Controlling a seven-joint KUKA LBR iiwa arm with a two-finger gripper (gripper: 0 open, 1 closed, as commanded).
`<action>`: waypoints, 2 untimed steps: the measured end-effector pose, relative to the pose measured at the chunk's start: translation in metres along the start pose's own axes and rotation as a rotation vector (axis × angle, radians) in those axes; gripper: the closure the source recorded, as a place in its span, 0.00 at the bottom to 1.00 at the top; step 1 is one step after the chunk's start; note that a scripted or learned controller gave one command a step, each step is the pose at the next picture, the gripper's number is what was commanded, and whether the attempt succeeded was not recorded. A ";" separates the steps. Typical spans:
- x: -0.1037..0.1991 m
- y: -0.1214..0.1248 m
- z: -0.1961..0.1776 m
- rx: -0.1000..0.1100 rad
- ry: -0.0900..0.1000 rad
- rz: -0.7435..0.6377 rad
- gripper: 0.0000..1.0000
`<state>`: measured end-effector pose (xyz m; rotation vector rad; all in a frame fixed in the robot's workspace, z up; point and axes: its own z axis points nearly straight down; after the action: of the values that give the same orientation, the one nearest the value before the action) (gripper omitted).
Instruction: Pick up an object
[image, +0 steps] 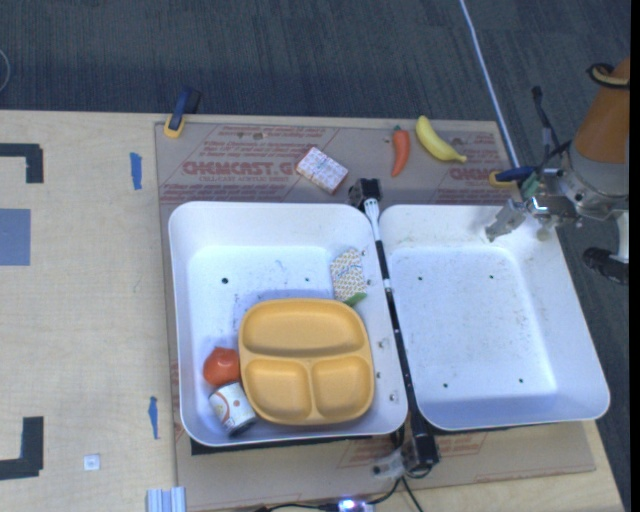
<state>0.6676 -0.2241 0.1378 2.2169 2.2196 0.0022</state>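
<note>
The left bin (195, 300) holds a yellow divided plate (305, 360). A red tomato-like ball (221, 366) and a small white and orange can (231, 406) lie at the plate's left. A green-patterned white piece (347, 274) leans by the bin's right wall. My gripper (521, 224) hangs over the far right corner of the right bin (480, 340), well away from all of these. It is open, with nothing between its fingers.
On the cardboard behind the bins lie a yellow banana (438, 140), a red chili pepper (400, 152) and a speckled block (321, 170). A black bar (385, 290) runs between the two bins. A blue-and-yellow clamp (180, 110) sits at the far left corner.
</note>
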 end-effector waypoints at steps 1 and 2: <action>0.009 0.003 0.028 -0.001 0.013 -0.006 0.00; 0.053 -0.001 0.053 0.005 0.003 -0.001 0.00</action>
<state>0.6669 -0.1708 0.0850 2.2197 2.2251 0.0003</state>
